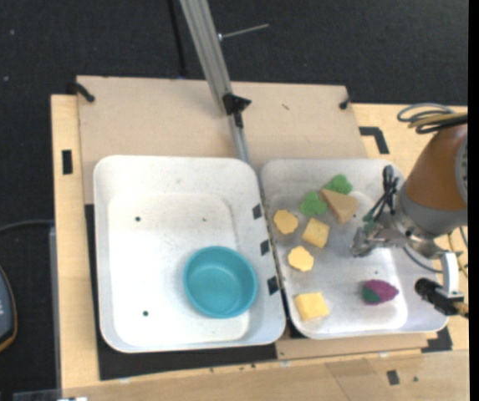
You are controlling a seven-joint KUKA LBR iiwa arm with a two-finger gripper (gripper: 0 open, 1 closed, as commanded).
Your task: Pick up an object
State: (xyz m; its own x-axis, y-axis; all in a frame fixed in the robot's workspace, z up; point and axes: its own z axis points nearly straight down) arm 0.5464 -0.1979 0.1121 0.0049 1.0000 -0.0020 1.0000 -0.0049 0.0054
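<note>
Gripper [364, 245] low near right bin's [333, 334] right edge; grip state indeterminate. Risk: closing on bare floor, missing purple piece [379, 291].

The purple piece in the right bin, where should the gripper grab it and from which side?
Grip the purple piece across its narrower middle, coming straight down from above. It lies flat and apart from the yellow blocks, with bare bin floor around it, so the gripper probably has finger room.

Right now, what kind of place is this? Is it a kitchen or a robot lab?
Most likely a robot lab or test bench, not a kitchen. A robot arm reaches over two white bins on a plywood bench. Toy foam blocks and a blue bowl lie in them for grasping practice.
</note>
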